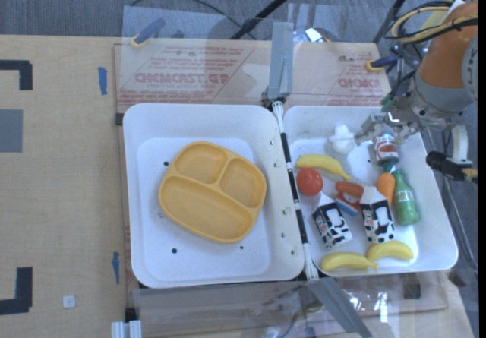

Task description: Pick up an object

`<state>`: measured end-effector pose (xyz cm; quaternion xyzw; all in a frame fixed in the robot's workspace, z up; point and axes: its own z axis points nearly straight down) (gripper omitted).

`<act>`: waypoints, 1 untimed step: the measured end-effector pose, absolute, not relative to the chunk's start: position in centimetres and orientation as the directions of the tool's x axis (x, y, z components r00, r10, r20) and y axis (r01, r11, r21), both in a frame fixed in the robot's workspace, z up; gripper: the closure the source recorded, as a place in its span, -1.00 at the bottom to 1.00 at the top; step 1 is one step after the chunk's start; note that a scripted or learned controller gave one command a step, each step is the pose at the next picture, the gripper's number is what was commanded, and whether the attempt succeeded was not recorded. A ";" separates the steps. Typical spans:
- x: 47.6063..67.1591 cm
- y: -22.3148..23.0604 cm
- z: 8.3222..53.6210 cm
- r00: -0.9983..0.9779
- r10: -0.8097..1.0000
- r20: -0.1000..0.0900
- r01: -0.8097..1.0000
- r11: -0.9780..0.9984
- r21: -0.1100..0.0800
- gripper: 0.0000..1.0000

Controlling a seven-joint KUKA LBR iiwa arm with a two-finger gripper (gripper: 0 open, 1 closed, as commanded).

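- The gripper (389,125) hangs over the far part of the right bin (434,253); its fingers look spread apart with nothing between them, though they are small from where I stand.
- Just beneath it lies a small can with a red label (386,151), which I take to be the likeliest target; a white lump (342,137) sits just to its left.
- Risk, as I judge it: the can lies close to the carrot (386,186) and the green bottle (405,200), so a descent slightly off could land a finger on a neighbour and shove things rather than grasp.
- A rounded can may also roll or squirt out as the fingers close.
- The bin wall is near on the arm's side; a low approach could clip it.
- Count in the right bin: three bananas, one near the middle (323,165) and two at the near edge (348,260) (391,251).
- Two black-and-white cartons (332,225) (377,222) stand side by side.
- One tomato (309,181), one orange-red piece (349,191) I cannot identify, one carrot, one bottle, one can.
- The left bin (144,253) bears one yellow divided plate (213,191) with three compartments.
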<state>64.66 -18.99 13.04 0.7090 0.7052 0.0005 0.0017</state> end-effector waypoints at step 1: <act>65.9 -18.6 8.6 0.005 1.000 -0.002 1.000 -0.005 0.002 -1.00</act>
